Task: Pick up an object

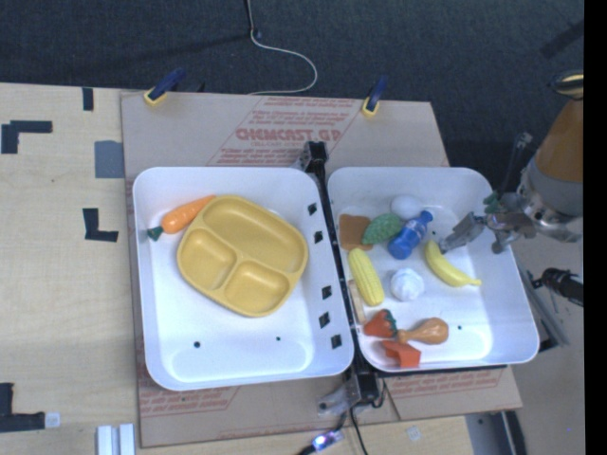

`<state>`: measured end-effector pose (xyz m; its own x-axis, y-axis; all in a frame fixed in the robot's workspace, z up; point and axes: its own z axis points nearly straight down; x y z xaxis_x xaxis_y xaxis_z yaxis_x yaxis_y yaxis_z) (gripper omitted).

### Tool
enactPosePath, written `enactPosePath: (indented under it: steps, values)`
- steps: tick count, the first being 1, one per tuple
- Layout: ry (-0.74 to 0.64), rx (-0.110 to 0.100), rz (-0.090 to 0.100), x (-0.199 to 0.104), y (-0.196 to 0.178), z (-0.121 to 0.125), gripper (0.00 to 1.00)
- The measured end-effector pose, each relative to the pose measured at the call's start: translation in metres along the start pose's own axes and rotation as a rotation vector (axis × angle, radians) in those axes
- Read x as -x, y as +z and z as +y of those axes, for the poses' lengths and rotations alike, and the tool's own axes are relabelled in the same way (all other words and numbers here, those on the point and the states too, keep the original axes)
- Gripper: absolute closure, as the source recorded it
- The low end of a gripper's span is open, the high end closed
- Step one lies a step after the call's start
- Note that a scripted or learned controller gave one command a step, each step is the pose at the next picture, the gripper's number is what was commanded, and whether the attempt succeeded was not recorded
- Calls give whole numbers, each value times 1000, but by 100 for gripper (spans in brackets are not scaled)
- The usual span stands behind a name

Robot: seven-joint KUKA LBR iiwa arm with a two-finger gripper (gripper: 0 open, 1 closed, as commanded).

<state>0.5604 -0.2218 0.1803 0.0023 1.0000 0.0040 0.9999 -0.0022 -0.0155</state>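
A: Where is the gripper (479,232) sitting right now?

B: It is hanging over the right bin (503,349), near its right rim, with nothing between its fingers. They are standing apart, fairly wide I would say, just beside the top end of the banana (450,266).

A: So the banana is looking like the thing to pick?

B: That is my guess, since it is lying nearest. It is resting on the bin floor, slanting down toward the right, apart from the other toys. It is looking like a light, stiff plastic toy with a smooth, probably slippery skin. I would be closing across its middle, across the narrow width, so the curve is not twisting out.

A: What else is lying in that bin?

B: A blue bottle (408,236) is touching a green leafy piece (383,227), with a white egg (405,206) above them. A corn (366,276) is lying near the left wall, beside a brown slice (354,229). A white ball (407,283) is sitting between the corn and the banana. A drumstick (425,331) and red pieces (392,339) are crowding the lower end.

A: And the left bin (152,349)?

B: It is holding a yellow tray (243,254) with three compartments, nothing in them, and a carrot (184,214) is touching the tray's upper left edge.
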Motion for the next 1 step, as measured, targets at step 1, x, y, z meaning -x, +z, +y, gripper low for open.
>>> enactPosePath:
  steps: [1]
  values:
    - [-4,11,-3,0,-7,3,0]
